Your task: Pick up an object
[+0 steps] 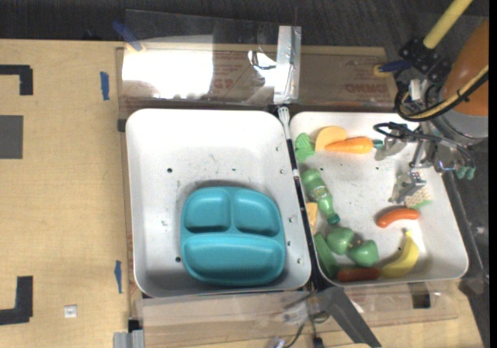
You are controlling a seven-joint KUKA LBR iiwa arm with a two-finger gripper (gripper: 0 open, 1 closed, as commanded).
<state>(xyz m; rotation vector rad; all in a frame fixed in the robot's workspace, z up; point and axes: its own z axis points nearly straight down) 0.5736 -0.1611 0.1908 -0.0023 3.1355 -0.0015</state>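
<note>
At the right edge of the frame, the arm [472, 78] shows an orange rounded band above a grey wrist section. Black cables [423, 98] loop in a bundle beside it, with a small blue tag near the upper clamp. Below the wrist hangs the gripper [411, 182], a cluster of silvery metal brackets and thin fingers with small teal-green fittings on its sides.
</note>
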